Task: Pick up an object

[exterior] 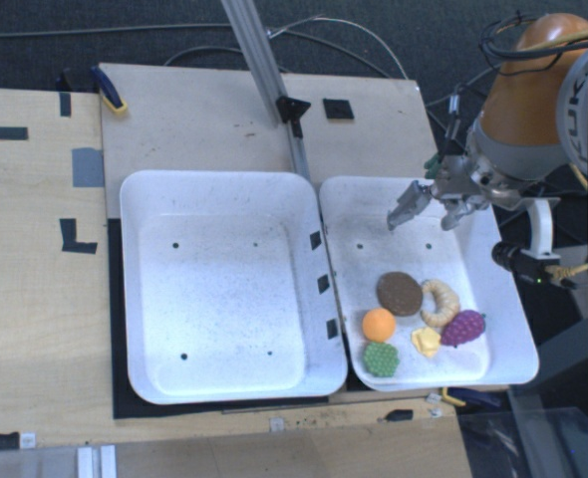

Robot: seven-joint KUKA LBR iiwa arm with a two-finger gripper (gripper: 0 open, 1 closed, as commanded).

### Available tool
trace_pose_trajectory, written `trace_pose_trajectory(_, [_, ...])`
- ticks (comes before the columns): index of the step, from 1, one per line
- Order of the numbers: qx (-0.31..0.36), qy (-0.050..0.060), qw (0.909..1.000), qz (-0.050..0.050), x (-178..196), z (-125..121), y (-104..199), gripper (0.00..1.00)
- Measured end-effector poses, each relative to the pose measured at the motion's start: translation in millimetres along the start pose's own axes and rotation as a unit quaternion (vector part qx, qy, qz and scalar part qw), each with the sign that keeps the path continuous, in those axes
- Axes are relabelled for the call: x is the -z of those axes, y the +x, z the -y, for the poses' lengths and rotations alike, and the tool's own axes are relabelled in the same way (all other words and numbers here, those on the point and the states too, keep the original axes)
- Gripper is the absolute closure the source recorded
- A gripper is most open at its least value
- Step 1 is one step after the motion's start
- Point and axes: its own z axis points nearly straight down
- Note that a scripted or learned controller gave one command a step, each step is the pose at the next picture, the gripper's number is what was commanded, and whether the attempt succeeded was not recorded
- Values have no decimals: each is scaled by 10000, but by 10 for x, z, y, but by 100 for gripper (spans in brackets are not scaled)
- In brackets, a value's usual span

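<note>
Fingers [429, 211] stand spread apart with nothing between them, hovering over the upper part of the right bin [349, 229]. Behind them the grey arm [533, 108] with its orange band reaches in from the right. Well below the fingers, at the bin's near end, the objects lie clustered: a brown disc [400, 293], a pale curled piece [441, 302] just beside it, a purple grape bunch [463, 328], a small yellow piece [427, 342], an orange ball [378, 324] and a green knobbly piece [381, 358]. The left bin [135, 267] sits alongside on the worktop [35, 267].
</note>
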Motion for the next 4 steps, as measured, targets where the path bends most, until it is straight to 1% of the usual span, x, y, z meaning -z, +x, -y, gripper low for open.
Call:
trace_pose_trajectory(1, [-1, 41, 10000, -3, -1396, 307, 60, 0])
trace_pose_trajectory(2, [-17, -43, 10000, 14, -108, 644, -510, 0])
trace_pose_trajectory(3, [12, 45, 10000, -9, -1304, 585, -25, 0])
trace_pose_trajectory(4, [-1, 4, 10000, -1, -1159, 568, -44, 100])
